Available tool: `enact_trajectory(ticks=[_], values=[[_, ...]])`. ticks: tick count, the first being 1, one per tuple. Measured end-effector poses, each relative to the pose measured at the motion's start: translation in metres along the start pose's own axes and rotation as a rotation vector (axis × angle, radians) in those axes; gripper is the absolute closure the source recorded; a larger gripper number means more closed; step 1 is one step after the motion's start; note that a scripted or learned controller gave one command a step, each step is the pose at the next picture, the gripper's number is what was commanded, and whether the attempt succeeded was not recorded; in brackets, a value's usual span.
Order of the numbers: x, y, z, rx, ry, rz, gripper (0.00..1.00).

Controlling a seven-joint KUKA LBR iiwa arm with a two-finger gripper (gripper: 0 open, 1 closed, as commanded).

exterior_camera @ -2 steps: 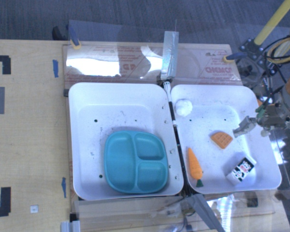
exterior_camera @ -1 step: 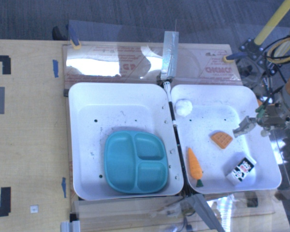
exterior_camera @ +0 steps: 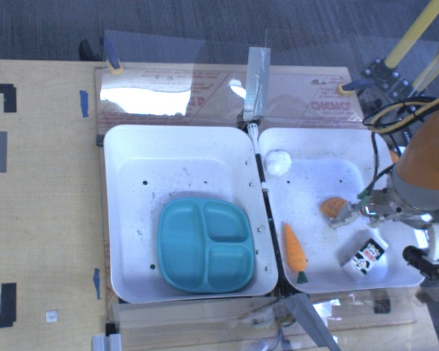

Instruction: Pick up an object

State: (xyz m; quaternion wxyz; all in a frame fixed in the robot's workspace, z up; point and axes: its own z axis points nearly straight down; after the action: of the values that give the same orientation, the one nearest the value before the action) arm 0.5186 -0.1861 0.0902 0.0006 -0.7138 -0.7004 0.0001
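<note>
I count two white bins: one [exterior_camera: 124, 167] at the middle left of the frame, one [exterior_camera: 314, 170] at the middle right. The left one holds one teal divided plate [exterior_camera: 205, 246]. The right one holds four things: one white ball [exterior_camera: 278, 162], one brown lump [exterior_camera: 334, 208], one carrot [exterior_camera: 295, 248], one black-and-white box [exterior_camera: 366, 257].

The grey arm [exterior_camera: 424, 174] with its orange band reaches in from the right, wrist angled left, gripper [exterior_camera: 349, 214] low.
</note>
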Motion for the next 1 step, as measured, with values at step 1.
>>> enact_trajectory(ticks=[1], values=[[0.0395,0.0503,0.0035,-0.009,-0.002,0.043,0.00]])
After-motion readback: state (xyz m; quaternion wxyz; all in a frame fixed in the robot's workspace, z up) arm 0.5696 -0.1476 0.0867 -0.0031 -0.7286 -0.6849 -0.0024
